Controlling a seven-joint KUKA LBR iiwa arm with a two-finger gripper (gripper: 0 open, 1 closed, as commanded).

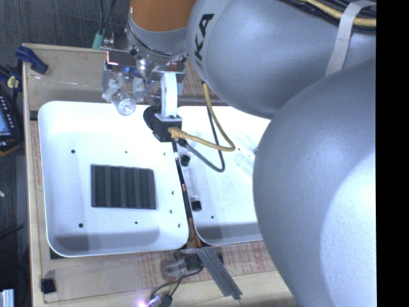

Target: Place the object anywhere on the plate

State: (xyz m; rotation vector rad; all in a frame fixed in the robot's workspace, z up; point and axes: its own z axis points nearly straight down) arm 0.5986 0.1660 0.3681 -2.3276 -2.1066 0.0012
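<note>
Gripper is up at the far edge of the left bin, hanging just over its back rim; honestly we can't tell whether it's spread or pressed together, it's all shiny metal and glare from this angle. A small shiny round bit sits right at its lower end; we can't say if that's part of the gripper or something it's carrying, so we won't call it a grasp.

The plate is the dark ribbed rectangle lying flat in the middle of the left bin's floor, well apart from the gripper and nearer the front wall; a few small dark dots are scattered on the white floor around it.

As for the object, the only loose thing we can make out is a faint clear shape on the floor of the right bin, tucked just beside the big grey arm; it's too washed out to say what it is, and it's in the other bin from the plate.

The arm covers most of the right bin; its orange band is at the top, right above the gripper. Two little black pieces sit along the seam where the bins meet; a blue clamp is on the far left corner of the bench.
</note>
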